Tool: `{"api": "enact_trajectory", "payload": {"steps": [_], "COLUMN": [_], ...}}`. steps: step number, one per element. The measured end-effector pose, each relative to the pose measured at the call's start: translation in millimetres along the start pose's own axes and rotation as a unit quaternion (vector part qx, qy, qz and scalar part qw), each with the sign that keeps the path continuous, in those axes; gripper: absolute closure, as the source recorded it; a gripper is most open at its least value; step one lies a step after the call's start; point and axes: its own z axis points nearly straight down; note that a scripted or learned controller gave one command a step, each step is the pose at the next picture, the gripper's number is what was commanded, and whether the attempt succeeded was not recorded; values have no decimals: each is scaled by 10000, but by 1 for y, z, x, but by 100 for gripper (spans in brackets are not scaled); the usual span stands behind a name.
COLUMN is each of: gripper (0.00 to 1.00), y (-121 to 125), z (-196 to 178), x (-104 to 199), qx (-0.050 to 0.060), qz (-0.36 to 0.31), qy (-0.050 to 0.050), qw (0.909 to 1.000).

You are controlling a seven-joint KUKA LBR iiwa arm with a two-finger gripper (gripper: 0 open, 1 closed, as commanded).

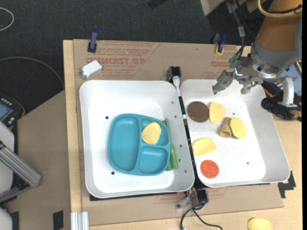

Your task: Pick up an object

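My gripper hangs open above the far edge of the right bin, with nothing between its fingers. Below it in that bin lie a brown disc, a yellow piece, a tan cone-like piece touching another yellow piece, a yellow wedge and a red-orange disc. The left bin holds a teal divided plate with a yellow piece in its upper right compartment.
A green strip lies along the plate's right side. A black clip sits at the far end of the seam between the bins. A white block and blue clamps rest on the cardboard behind.
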Motion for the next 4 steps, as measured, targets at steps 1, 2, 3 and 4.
{"api": "enact_trajectory", "payload": {"steps": [1,2,3,4], "gripper": [0,0,0,0], "y": [-24,-59,-91,-136], "z": [7,57,169,29], "x": [-94,-42,-43,16], "qx": [9,34,31,-24], "qz": [47,-10,16,-20], "qy": [-16,18,9,0], "qw": [10000,10000,10000,10000]}}
